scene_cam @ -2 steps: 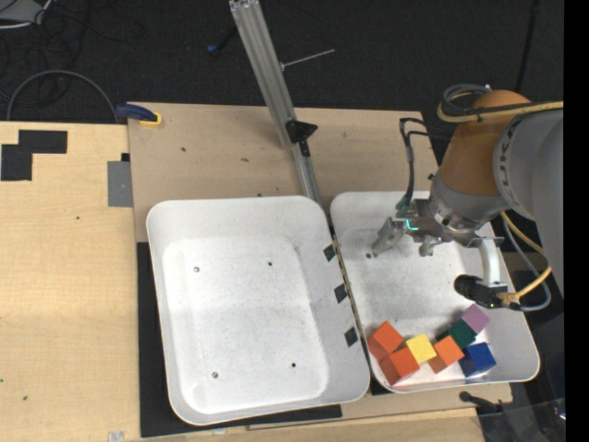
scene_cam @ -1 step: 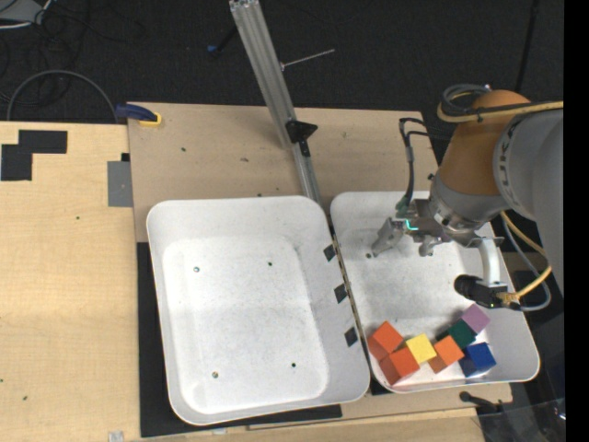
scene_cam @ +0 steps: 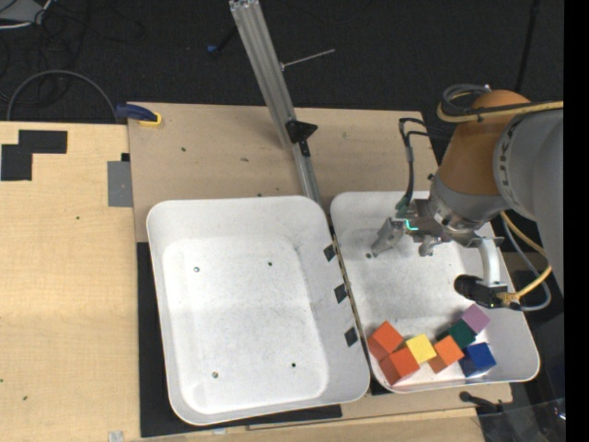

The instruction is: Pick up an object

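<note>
Several coloured blocks lie clustered in the near corner of the right bin [scene_cam: 368,210]: an orange-red block [scene_cam: 386,337], a red block [scene_cam: 400,366], a yellow block [scene_cam: 421,349], an orange block [scene_cam: 448,350], a green block [scene_cam: 463,331], a purple block [scene_cam: 475,319] and a blue block [scene_cam: 478,360]. My gripper [scene_cam: 402,246] hangs over the far part of the same bin, well apart from the blocks. It is open, fingers spread left and right, with nothing between them.
The left bin [scene_cam: 175,247] sits beside the right one, with black clips along the shared rim. A slanted aluminium bar [scene_cam: 273,86] rises behind the bins. A blue clamp [scene_cam: 138,113] sits at the bench's far left corner.
</note>
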